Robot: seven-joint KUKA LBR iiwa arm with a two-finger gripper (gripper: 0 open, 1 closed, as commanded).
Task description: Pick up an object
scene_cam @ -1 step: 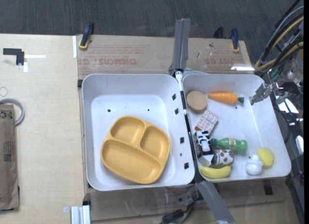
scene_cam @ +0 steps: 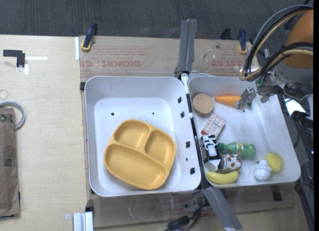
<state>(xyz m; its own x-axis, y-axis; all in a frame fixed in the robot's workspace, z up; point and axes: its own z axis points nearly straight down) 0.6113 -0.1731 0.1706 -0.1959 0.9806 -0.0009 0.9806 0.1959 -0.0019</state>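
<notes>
In the right bin (scene_cam: 279, 125), near its back wall, lies a carrot (scene_cam: 227, 100), tip pointing left, orange and on its side. The gripper (scene_cam: 245, 99) hangs just beside its thick end, at the carrot's right; its metal tips look close to or touching the carrot, but I cannot tell how far apart the fingers stand or whether they have hold of anything. The arm (scene_cam: 294, 46) comes in from the right, its orange band high at the corner, with dark and yellow cables looping over it.

Just left of the carrot sits a tan disc (scene_cam: 203, 104), close to the wall between the bins. Below that lies a small patterned card (scene_cam: 213, 124), tilted. Further toward the front a green bottle (scene_cam: 237, 149) lies on its side, cap to the left, with a black-and-white item (scene_cam: 209, 145) touching its cap end. Under the bottle is a small spotted cup (scene_cam: 230, 162), and a banana (scene_cam: 222, 176) curves along the front wall. At the front right corner a lemon (scene_cam: 274, 162) rests just beside a white figure (scene_cam: 262, 171).

The left bin (scene_cam: 99, 95) holds a yellow divided plate (scene_cam: 140, 154), set toward the front, with three compartments.
</notes>
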